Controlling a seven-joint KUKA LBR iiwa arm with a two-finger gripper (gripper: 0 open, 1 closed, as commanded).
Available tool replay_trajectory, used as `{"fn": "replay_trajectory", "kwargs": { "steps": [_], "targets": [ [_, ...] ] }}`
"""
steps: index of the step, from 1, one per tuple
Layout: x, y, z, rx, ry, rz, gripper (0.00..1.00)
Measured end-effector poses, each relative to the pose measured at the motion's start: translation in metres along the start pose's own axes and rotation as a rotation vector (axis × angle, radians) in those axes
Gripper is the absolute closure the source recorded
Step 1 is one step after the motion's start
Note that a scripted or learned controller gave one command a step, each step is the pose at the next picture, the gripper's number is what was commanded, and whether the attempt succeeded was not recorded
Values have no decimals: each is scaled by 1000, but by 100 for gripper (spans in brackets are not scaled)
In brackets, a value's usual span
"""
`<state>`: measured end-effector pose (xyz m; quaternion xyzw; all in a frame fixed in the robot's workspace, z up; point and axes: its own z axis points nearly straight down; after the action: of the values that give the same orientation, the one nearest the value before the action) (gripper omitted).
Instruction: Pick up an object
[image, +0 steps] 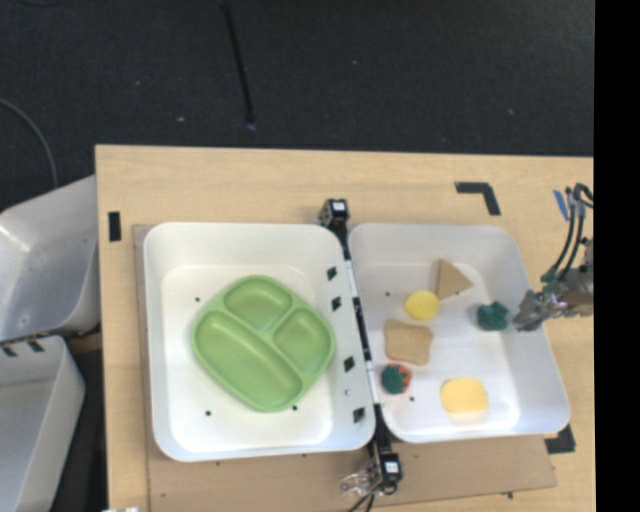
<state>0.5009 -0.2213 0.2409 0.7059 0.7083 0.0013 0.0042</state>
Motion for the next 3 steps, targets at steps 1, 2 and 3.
{"fn": "replay_trajectory", "kwargs": {
  "steps": [1,2,3],
  "targets": [
    [-2,2,-53,1,0,0,100],
    [55,17,-42,5,4,-4,100],
    [109,21,-25,7,5,-3,100]
  ]
}}
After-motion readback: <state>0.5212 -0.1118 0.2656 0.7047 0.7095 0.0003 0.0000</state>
